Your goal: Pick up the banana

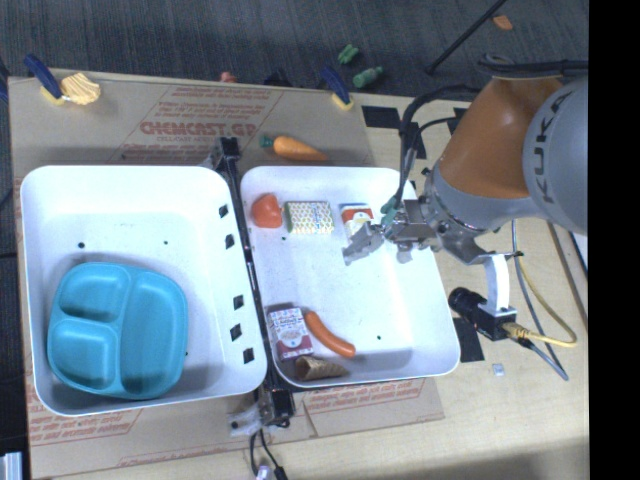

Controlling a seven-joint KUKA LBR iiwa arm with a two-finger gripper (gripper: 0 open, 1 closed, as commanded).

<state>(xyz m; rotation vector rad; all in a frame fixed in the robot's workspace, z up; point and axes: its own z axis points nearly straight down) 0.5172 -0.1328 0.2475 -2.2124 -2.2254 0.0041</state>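
Camera view, fixed above the tabletop: the gripper [374,240] hangs low over the rear right part of the right bin [430,340], just beside a small red-and-white box [356,215]. Whether it is released or clenched cannot be told from this angle, and nothing is seen held in it.

Location of the banana: not settled. Two items are candidates.
- A tan, tapered piece [320,369] lies against the front wall of the right bin, touching a flat packet [288,330] and just beside an orange sausage-shaped item [330,335].
- A pale yellow piece [80,90] sits at the far left corner of the cardboard sheet [190,118], beside a blue clamp [42,74] and outside both bins (likely beyond what the arm is meant to work).

Placement: the right bin's goods are spread along its back and front walls, leaving bare floor mid-bin. A red round item [265,210] and a patterned block [308,217] line the back. The left bin [120,193] holds a blue divided tray [118,326].

Judgement: if the tan piece is the target, the gripper stands well apart from it and must travel toward the front wall. The wall and the touching packet would crowd a grasp there.
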